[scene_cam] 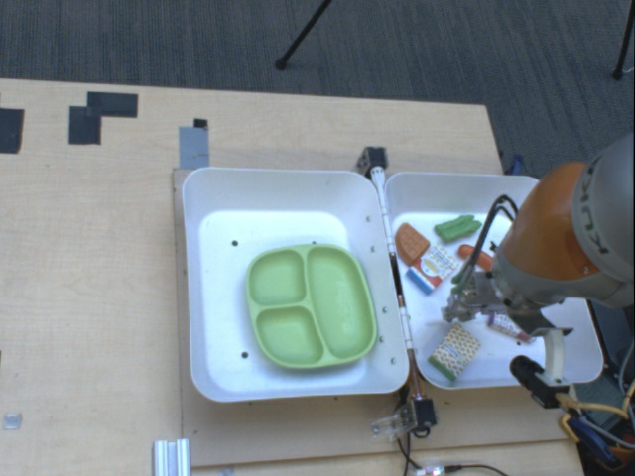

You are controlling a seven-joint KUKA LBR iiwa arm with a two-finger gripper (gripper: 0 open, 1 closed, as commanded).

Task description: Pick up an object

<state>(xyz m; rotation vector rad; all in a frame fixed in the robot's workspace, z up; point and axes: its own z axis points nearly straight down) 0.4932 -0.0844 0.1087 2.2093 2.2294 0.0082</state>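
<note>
Overhead, camera view, slanted down on a pale wooden worktop (89, 266) bearing two shallow white bins side by side. Left bin (203, 296): one light green divided plate (313, 305) with three compartments, lying flat near the middle of the floor, well apart from the walls. Right bin (585, 360): a loose group of small objects. Orange-red packet (411, 240) toward the upper left, just beside a small white, red and blue packet (429, 266) below it. Green object (455, 228) toward the back, near the far wall. Patterned green-and-white packet (455, 350) toward the front, tilted, near the near wall. Grey arm with orange band (551, 231) entering from the right, lowered over the right bin. Pincer (464, 303) low above the bin floor, between the white, red and blue packet and the patterned packet, just above the latter; contact with either not resolvable. State of the pincer: cannot tell, released or clenched not discernible; nothing visibly grasped. Small clamp (373, 159) at the far end of the seam between the bins. Dark carpet (198, 18) beyond the worktop.
</note>
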